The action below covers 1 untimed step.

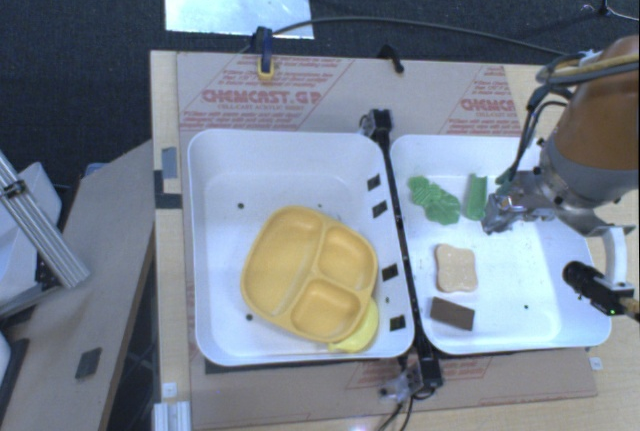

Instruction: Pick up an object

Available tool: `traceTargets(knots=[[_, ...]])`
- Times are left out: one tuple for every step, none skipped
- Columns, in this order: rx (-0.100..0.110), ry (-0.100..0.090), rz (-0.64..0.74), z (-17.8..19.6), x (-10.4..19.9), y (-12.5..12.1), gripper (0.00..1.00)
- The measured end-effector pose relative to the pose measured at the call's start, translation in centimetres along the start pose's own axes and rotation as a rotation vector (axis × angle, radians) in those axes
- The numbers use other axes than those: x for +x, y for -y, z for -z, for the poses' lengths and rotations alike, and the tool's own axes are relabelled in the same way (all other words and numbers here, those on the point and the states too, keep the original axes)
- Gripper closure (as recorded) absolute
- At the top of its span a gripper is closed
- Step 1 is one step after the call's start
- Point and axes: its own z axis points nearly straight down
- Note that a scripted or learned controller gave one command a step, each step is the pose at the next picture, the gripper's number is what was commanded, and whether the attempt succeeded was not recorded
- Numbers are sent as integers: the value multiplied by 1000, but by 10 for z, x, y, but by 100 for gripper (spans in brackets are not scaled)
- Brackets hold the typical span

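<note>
While the grey arm with its orange band reaches in from the right, its two-finger gripper [497,216] hangs low over the right white bin [530,329], just beside a small upright green block [475,196]; whether it clamps anything cannot be told. Left of the block lies one bumpy green leafy piece [434,198]. Nearer the front lie one tan toast-shaped slice [456,268] and one dark brown rectangular bar [452,314]. One yellow divided plastic tray [310,273] lies in the left white bin [225,169].

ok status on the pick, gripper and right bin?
Gripper low in right bin, beside green stick. Nothing seen between the fingers. Green lump, toast piece, brown block lie apart, not in the way.
</note>
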Motion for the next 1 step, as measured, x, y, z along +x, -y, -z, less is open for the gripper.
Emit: traceTargets(knots=[[2,0,-1,-10,48,-8,100]])
